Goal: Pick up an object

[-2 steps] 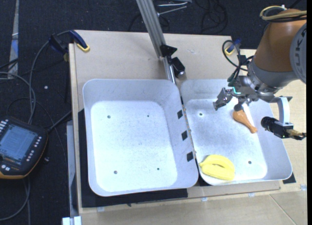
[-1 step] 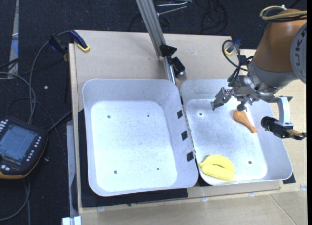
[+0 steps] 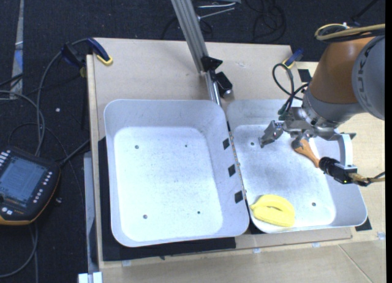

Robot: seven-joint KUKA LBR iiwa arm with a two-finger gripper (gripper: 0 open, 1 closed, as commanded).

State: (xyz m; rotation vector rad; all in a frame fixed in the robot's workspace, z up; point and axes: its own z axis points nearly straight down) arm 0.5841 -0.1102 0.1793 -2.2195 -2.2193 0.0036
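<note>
A yellow, banana-like object lies in the near left corner of the right bin. An orange-brown object with a pale end lies near the bin's right side, partly hidden under the wrist. My gripper hangs low over the back half of the right bin, just left of the orange-brown object and well behind the yellow one. From this angle I cannot make out whether anything is in its grasp. The grey arm with its orange band reaches in from the upper right.
The left bin sits beside the right one, their rims meeting at a divider with black clips. A slanted aluminium post rises behind the bins. A black cable connector hangs off the wrist. A teach pendant lies far left.
</note>
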